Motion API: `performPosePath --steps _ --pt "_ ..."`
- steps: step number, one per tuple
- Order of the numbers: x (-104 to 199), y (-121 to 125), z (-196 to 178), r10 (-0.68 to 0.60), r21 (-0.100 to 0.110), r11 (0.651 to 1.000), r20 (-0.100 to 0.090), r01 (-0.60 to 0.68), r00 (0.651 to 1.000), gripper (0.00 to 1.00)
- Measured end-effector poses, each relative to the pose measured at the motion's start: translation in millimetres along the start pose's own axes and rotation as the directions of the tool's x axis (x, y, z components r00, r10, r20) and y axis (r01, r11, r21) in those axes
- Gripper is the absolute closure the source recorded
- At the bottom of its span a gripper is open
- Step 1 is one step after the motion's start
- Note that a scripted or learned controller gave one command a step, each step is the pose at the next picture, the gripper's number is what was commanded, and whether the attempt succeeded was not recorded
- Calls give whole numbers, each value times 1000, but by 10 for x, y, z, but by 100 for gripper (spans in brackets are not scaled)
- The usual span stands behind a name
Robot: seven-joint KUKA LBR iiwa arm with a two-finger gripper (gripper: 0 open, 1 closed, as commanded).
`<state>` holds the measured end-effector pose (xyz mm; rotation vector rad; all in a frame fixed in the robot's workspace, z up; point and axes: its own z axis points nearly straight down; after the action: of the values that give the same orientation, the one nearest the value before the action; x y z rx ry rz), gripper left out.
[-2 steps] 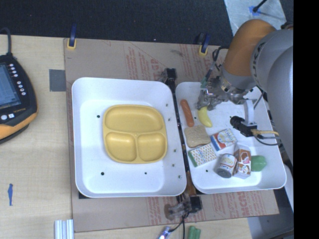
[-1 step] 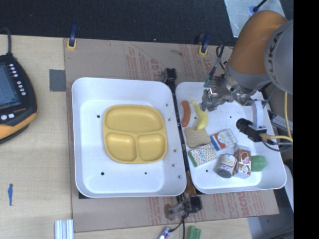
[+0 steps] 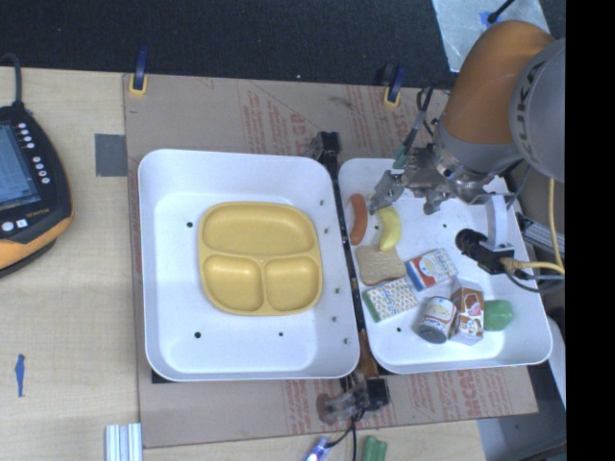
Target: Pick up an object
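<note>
My gripper [image 3: 410, 196] hangs over the back of the right bin [image 3: 538, 353], its fingers spread apart and open with nothing between them. Just below its left finger [image 3: 383, 193] lie a yellow banana [image 3: 388, 229] and a red sausage [image 3: 357, 219]. Further forward in the same bin are a slice of toast [image 3: 378, 265], a small blue and white carton [image 3: 430, 269], a green patterned packet [image 3: 389, 300], a can [image 3: 435, 319], a brown carton [image 3: 467, 315] and a green object [image 3: 498, 313].
The left bin [image 3: 163, 257] holds a yellow divided plate [image 3: 259, 257]. A black fitting with cable [image 3: 478, 248] sits at the right bin's right side. A teach pendant [image 3: 24, 185] lies on the bench at far left.
</note>
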<state>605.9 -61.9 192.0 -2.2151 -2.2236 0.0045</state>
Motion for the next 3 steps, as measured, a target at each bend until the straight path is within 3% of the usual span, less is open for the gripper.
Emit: performPosePath --steps 1,3 --pt "-428 340 1014 0 2 1000 2 0 1000 0" --pt "-371 -137 978 1 1 1000 2 -1 1000 0"
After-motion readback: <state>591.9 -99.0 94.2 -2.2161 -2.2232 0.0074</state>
